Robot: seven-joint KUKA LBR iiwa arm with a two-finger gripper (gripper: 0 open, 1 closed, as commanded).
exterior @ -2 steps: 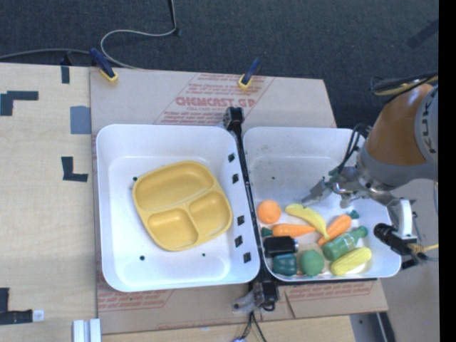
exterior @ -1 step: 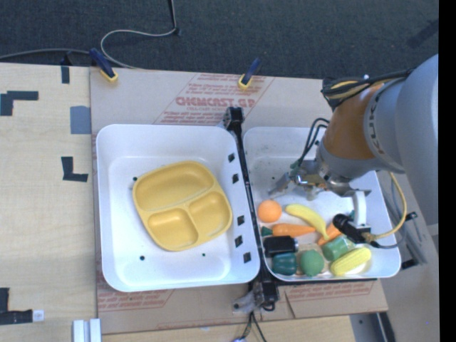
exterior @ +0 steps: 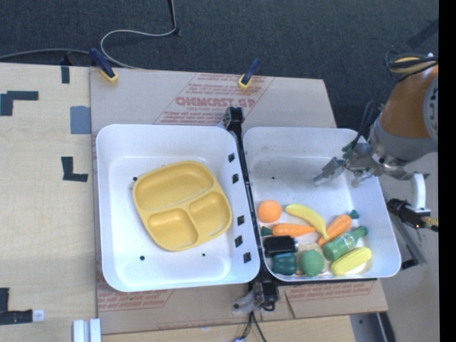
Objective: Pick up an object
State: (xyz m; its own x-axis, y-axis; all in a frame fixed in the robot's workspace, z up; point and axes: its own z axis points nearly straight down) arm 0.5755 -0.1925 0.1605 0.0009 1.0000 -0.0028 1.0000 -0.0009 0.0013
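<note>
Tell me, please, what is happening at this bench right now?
A grey and orange arm reaches in from the right, its gripper over the bare upper part of the right bin. Nothing is between its jaws. The toy food, including a banana and an orange, lies piled at that bin's near end. The left bin holds a yellow divided plate.

Pretty even, bright overhead light, with only soft shadows. The white bins (exterior: 114, 191) left of the gripper (exterior: 345, 171) look a bit washed out. The whole frame's slightly soft and grainy.
</note>
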